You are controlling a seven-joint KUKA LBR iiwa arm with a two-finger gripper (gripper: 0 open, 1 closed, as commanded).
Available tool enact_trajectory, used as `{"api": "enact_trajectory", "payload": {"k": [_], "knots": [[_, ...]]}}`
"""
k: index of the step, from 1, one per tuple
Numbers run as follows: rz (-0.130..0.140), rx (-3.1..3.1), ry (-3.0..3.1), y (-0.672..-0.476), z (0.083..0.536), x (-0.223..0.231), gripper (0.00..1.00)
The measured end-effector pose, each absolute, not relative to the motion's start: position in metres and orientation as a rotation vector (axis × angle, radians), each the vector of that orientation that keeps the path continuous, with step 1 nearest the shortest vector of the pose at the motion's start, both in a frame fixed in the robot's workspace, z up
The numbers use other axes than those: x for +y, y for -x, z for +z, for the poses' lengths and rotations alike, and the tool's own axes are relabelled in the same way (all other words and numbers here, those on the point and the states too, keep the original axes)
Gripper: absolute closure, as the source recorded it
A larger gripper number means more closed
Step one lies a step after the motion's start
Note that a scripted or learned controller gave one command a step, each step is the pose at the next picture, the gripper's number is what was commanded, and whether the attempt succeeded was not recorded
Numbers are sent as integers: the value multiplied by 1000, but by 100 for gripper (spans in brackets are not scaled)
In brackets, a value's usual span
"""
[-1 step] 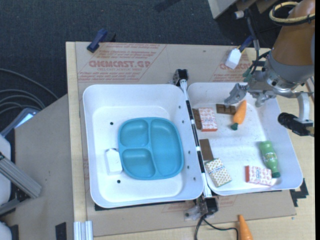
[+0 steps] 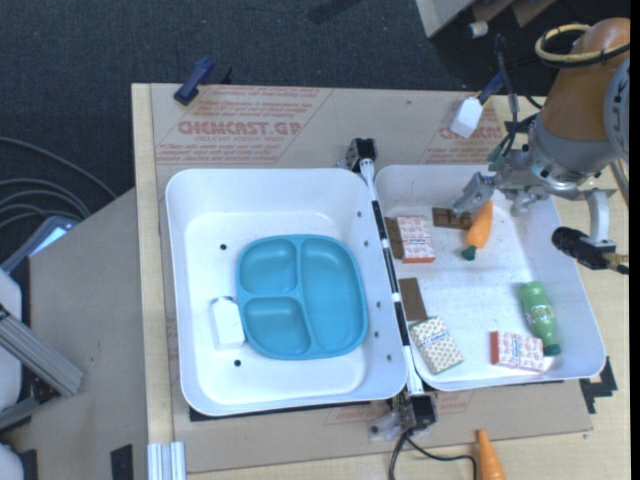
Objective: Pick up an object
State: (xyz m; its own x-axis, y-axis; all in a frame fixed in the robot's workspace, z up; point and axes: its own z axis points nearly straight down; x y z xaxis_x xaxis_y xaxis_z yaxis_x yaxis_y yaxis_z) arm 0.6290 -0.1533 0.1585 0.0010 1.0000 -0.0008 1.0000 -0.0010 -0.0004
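Orange and tapered with a green tip, the toy carrot (image 2: 479, 228) hangs tilted, pinched in the gripper (image 2: 484, 200).

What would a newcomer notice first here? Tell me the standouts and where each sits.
The big turquoise plastic tray with three compartments fills the middle of the left white bin, a small white block at its left edge. In the right white bin, the claw sits right at the top of an orange toy carrot, and a green plastic bottle lies near the right wall.
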Motion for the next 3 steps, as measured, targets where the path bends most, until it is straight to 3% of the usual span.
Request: {"api": "enact_trajectory", "payload": {"k": [1,2,3], "knots": [[4,2218,-2217,-661,87,-172,0],[2,2221,-2218,-667,85,-151,0],[4,2220,-2216,-668,96,-150,100]]}}
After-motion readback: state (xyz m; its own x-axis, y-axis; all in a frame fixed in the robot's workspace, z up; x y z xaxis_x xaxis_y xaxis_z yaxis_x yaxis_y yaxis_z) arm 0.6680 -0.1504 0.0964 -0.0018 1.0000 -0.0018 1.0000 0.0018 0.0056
